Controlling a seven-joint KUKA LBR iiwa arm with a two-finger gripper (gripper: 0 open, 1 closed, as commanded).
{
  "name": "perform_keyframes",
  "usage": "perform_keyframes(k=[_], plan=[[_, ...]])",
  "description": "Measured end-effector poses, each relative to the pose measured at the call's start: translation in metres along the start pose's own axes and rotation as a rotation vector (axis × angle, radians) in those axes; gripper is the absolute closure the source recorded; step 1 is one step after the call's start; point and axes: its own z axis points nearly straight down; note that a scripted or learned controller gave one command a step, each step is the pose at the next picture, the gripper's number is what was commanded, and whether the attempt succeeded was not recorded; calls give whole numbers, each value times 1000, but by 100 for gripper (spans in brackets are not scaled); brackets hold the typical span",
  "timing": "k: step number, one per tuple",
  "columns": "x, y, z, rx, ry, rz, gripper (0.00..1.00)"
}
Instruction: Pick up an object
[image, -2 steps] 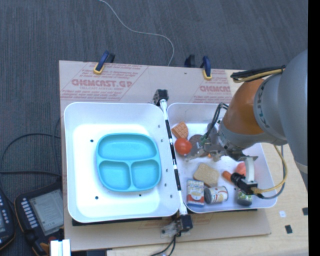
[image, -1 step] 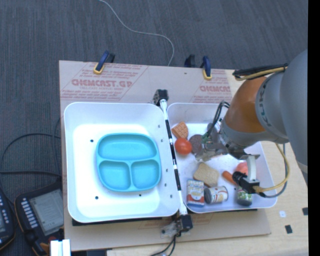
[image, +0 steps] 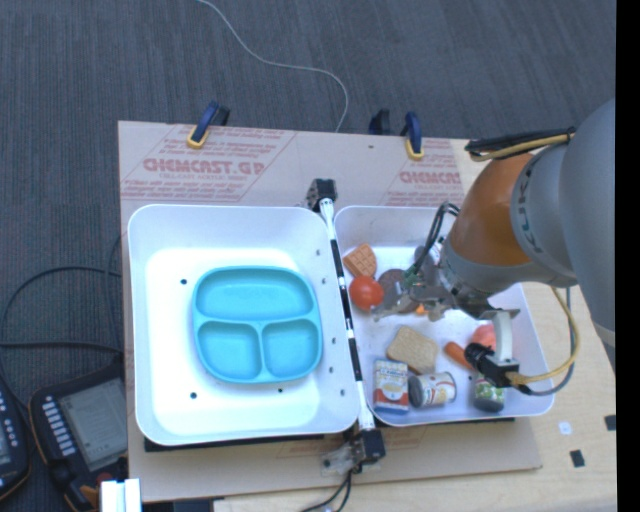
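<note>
- Grey carpet surrounds a counter (image: 250, 170) topped with a printed board, where two shallow white bins sit side by side, cables trailing off at the top and left.
- Camera view: the left bin (image: 160, 400) carries a blue divided tray (image: 258, 322); the right bin (image: 540, 350) holds a scatter of small things: a red ball (image: 366, 291), an orange wedge (image: 361, 261), a slice of bread (image: 413, 347), a small carton (image: 391, 385) and a can (image: 433, 389) lying on its side.
- The arm (image: 520, 215) reaches in from the right, its pincer (image: 400, 297) low in the right bin, just beside the red ball. Whether it is wide or narrow cannot be told; nothing is visibly held.
- The step looks like the approach to a grasp; next it must close squarely on one item and lift clear.
</note>
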Motion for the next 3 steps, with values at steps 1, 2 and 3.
perform_keyframes(k=[1,2,3], plan=[[1,-36,19,-8,-2,-1,0],[0,-36,9,-8,-2,0,100],[73,-6,-77,5,2,-2,100]])
